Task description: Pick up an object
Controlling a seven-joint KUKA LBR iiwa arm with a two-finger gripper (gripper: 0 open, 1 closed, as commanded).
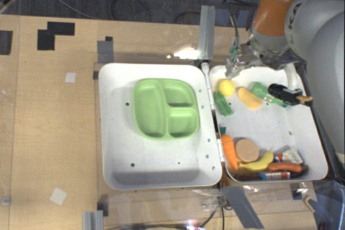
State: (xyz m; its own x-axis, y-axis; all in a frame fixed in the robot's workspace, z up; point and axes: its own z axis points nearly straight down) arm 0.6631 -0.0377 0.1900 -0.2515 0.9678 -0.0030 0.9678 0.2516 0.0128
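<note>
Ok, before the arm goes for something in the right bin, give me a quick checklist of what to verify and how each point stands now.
1. Gripper over the right bin: ok, it sits at the bin's far left corner.
2. Target nearby: ok, the yellow lemon lies just below the gripper.
3. Lemon free of neighbours: not ok, a green piece lies against it.
4. Fingers open for the approach: cannot tell.
5. Nothing held already: cannot tell.
6. Drop spot ready: ok, the green divided tray lies flat in the left bin.
</note>
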